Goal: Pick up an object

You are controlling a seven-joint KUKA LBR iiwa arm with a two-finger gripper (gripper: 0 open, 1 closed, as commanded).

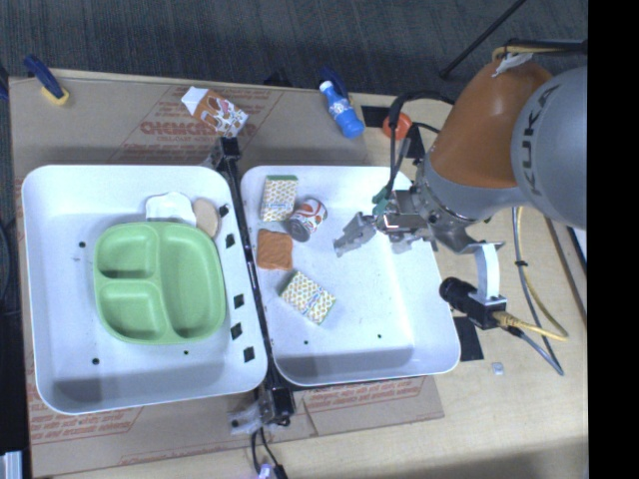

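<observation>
We saw the arm (499, 138) reach in from the right of the frame, its gripper (353, 236) hovering over the right bin (399, 337), near the middle of the picture. Its fingers looked spread apart with nothing between them. Left of the gripper, well apart from it, lay a small can (308, 218) on its side, a patterned packet (279, 198) just beside it, an orange block (276, 249) below that, and a second patterned packet (307, 296) lower down. In the left bin (50, 367) we saw a green divided plate (160, 281), with a white cup (169, 207) and a tan piece (207, 216) at its upper edge.
</observation>
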